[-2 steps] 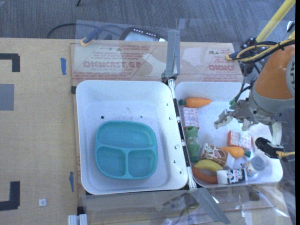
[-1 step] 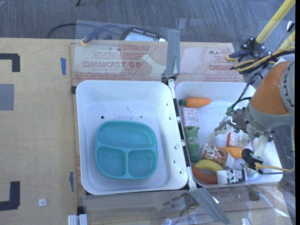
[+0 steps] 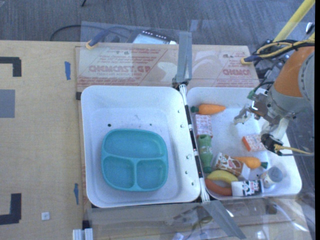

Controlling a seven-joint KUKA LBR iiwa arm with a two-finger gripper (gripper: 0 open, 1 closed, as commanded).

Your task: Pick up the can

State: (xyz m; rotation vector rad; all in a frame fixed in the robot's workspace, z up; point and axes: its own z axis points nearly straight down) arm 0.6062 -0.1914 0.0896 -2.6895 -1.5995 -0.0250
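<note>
The robot's hand (image 3: 248, 113) hangs over the upper part of the right white plastic bin (image 3: 227, 95), at about two o'clock in the view, below the grey wrist with its orange band (image 3: 292, 79); whether it is released or clenched I cannot tell, since the metal parts there are small and tangled with cables, and nothing can be made out between them. So the pick looks not yet done, by my judgement. Just below the hand, at its five o'clock, lies a small orange and white carton (image 3: 253, 143). The can seems to be the small silver-grey round tin (image 3: 274, 174) near the bin's lower right corner, at about four o'clock in the view, well apart from the hand, though it is too small to be sure. Around it lie a plastic orange carrot (image 3: 248, 161), a yellow banana (image 3: 222, 175) and a black and white carton (image 3: 247, 187). Another orange carrot (image 3: 212, 109) lies at the bin's top. The left white bin (image 3: 130, 96) carries a teal three-part plate (image 3: 134, 160). Left to do: reach, close, lift.
</note>
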